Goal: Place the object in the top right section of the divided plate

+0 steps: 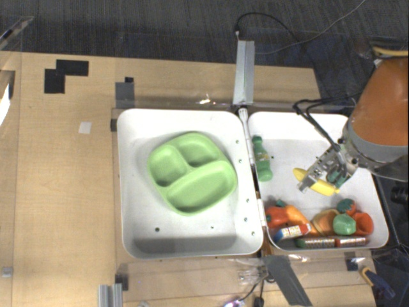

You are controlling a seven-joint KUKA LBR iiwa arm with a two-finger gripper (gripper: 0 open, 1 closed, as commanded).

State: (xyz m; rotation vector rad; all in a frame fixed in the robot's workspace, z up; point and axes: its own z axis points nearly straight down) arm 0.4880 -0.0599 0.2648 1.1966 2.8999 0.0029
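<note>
A light green divided plate (192, 171) lies in the left white bin (137, 235). Its top right section (198, 147) has nothing in it. In the right bin (281, 133), a yellow banana-shaped toy (301, 173) lies near the middle. My gripper (324, 174) hangs directly over the banana and covers its middle, so only the banana's two ends show. The grey arm with its orange band (383, 107) reaches in from the right.
A green toy bottle (261, 160) lies along the right bin's left wall. Several toys, orange, green and red (319, 222), crowd that bin's front edge. A metal post (244, 69) stands behind the wall between the bins.
</note>
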